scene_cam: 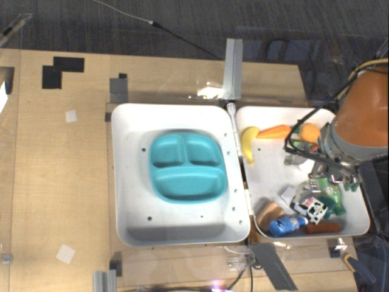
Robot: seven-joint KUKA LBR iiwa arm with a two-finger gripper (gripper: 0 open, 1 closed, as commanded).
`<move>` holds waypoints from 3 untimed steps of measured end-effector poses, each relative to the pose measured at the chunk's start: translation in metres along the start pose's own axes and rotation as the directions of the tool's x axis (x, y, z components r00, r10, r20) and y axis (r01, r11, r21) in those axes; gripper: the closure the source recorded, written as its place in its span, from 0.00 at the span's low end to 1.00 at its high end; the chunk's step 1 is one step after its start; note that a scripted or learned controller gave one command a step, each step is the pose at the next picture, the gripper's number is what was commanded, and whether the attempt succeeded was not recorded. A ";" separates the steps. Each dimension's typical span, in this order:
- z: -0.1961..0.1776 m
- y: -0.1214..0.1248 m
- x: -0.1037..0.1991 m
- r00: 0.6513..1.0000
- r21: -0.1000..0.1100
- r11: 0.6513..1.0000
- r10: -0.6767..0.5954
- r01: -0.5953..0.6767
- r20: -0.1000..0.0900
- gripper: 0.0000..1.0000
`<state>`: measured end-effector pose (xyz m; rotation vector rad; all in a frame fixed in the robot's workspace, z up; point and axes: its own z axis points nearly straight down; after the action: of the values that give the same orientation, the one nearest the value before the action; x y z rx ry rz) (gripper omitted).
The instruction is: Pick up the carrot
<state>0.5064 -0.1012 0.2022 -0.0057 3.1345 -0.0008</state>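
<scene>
- The tapered orange carrot (275,131) lies in the right shallow white bin (267,181), near its far wall, up and to the left of the pincer (317,187); its thick end runs behind black cables by the arm.
- One curved yellow banana (248,143) touches the carrot's thin tip, farther left of the pincer, against the wall between the bins.
- A round orange fruit (310,131) sits just above the pincer, partly hidden by cables.
- The pincer hangs low in the right half of this bin; whether it is open or closed I cannot tell.
- Below it crowd a black-and-white checked block (312,208), a green piece (334,201), a blue toy (285,225), a brown lump (269,212) and a dark red stick (323,227); their shapes are hard to make out.
- Bare bin floor lies left of the pincer, between banana and clutter.
- Far left, the second white bin (130,163) holds one turquoise three-compartment plate (185,166) on the tan wooden surface (55,181).
</scene>
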 end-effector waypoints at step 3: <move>0.100 -0.082 -0.140 0.916 0.007 0.916 -0.402 0.402 0.008 0.00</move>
<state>0.6470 -0.1829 0.1033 -0.6476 3.0579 -0.0115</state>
